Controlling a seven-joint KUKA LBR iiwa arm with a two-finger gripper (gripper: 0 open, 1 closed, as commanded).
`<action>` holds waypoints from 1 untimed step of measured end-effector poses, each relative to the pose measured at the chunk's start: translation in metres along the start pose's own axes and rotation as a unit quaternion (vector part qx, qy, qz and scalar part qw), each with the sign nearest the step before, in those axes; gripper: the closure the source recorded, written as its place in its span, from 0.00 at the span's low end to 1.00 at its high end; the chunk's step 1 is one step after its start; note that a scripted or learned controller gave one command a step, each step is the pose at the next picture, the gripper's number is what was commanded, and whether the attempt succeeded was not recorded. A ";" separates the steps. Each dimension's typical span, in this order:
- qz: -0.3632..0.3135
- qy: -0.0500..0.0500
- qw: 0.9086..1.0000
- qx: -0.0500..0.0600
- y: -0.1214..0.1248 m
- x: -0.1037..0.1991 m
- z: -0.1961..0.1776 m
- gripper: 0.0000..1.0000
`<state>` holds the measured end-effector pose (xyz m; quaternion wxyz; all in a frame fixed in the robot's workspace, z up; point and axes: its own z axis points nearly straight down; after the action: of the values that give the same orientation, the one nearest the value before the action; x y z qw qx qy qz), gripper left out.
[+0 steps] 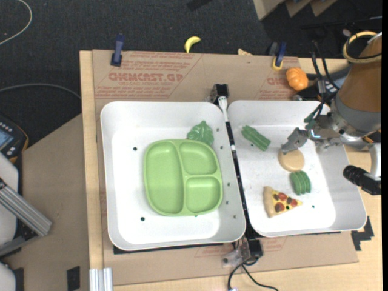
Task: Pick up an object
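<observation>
The right bin point(339, 214) holds several toy foods. A green pickle point(256, 137) lies at its far left, and a tan round cookie point(291, 161) sits in the middle. A ridged green piece point(300, 182) lies just below the cookie, with a pizza slice point(280, 200) near the front. My gripper point(297, 143) reaches in from the right and hangs low, just above the cookie's far edge. Nothing visibly sits in it.
The left bin point(121, 162) holds a green divided plate point(182, 177) with a green leafy toy point(202, 132) at its far corner. An orange toy point(296, 78) and a yellow banana point(192, 42) lie on the bench behind the bins. Blue clamps point(117, 50) grip the board's far edge.
</observation>
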<state>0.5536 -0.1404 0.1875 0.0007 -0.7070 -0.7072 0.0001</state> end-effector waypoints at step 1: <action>0.001 0.000 1.000 0.002 0.025 -0.022 0.109 0.00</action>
<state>0.5787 -0.1619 0.0789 0.0025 -0.7076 -0.7066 0.0017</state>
